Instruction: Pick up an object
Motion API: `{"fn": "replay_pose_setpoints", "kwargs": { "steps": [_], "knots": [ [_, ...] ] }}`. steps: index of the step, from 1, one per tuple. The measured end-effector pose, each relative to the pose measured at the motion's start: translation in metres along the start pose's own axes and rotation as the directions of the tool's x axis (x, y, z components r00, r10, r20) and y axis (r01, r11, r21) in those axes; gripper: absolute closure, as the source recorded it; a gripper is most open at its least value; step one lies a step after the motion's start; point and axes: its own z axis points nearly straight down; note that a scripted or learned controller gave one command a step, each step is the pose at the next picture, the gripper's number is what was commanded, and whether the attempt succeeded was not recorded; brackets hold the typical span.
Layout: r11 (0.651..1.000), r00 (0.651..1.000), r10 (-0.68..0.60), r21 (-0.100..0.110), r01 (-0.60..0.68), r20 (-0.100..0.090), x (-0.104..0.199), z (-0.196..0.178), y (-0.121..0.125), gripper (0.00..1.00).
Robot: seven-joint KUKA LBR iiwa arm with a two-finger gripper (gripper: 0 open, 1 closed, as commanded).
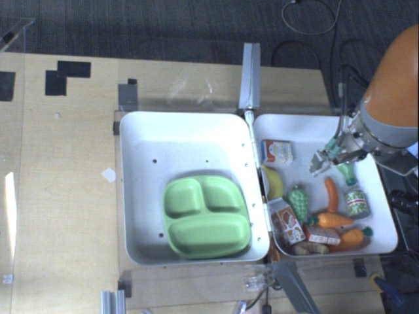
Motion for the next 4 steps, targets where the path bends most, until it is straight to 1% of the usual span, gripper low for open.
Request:
{"fn": "replay_pose_setpoints", "kwargs": {
  "steps": [1, 2, 3, 4],
  "knots": [
    [1.000, 1.000, 0.017, 0.000, -0.017, 0.002, -0.082, -0.006, -0.013, 1.00],
    [1.000, 1.000, 0.011, -0.007, -0.011, 0.006, -0.082, -0.018, -0.011, 1.00],
    [0.992, 0.992, 0.126, 0.000, -0.126, 0.002, -0.089, 0.016, -0.024, 1.00],
    [0.993, 0.993, 0.119, -0.007, -0.119, 0.004, -0.089, 0.004, -0.022, 1.00]
  ]
}}
